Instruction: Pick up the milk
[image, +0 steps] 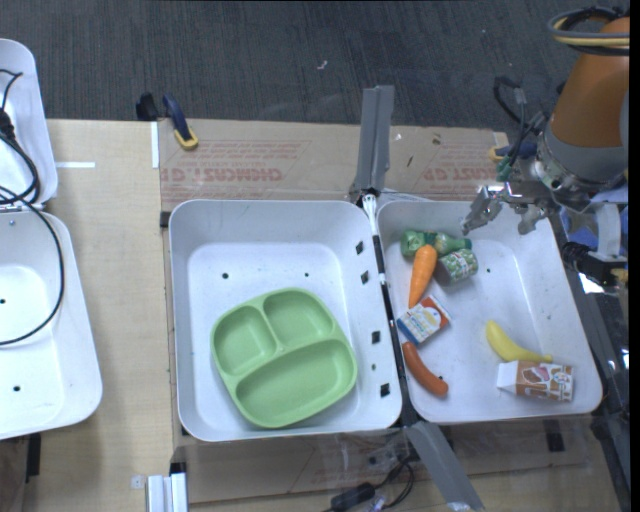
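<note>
Two white bins side by side on the bench. The left bin (190, 300) holds a green divided plate (285, 355), lying flat toward its front half. The right bin (560, 300) has all the food items.

The milk carton (536, 380) lies on its side in the front right corner of the right bin, white with brown print, close to the front wall. A banana (512, 343) sits just behind it, near but not clearly touching. A small juice box (422, 322) lies toward the left side of that bin, tilted. A carrot (422, 274) lies behind it with its green top toward the back, next to a green can-like item (459, 264). A sausage (424, 369) rests near the front left, along the divider wall.

The gripper (508, 208) hangs over the back edge of the right bin, on the arm coming in from the upper right. It is well apart from the milk carton, which is at the opposite end of the bin. Its fingers look spread apart with nothing between them. Arm wrist is orange and grey above it.
</note>
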